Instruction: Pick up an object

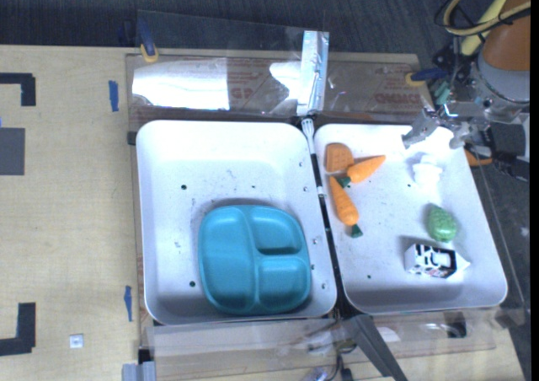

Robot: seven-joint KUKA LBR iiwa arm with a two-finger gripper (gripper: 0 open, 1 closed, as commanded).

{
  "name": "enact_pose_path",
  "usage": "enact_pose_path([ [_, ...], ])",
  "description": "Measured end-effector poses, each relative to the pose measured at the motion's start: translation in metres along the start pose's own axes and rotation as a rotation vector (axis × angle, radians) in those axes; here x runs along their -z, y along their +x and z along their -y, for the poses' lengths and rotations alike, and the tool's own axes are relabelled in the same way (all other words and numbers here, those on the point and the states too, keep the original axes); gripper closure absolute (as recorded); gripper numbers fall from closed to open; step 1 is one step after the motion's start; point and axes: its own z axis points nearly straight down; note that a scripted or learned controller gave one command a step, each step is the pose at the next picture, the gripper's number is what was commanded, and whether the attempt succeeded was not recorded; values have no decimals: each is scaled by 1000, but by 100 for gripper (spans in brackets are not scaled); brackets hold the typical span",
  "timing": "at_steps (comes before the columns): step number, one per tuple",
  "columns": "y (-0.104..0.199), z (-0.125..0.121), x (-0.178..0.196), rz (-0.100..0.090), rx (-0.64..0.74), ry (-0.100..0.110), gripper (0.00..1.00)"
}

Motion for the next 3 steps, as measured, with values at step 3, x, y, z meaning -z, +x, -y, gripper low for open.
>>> enact_pose_path([
  [3,57,20,-135,3,345,-6,0],
])
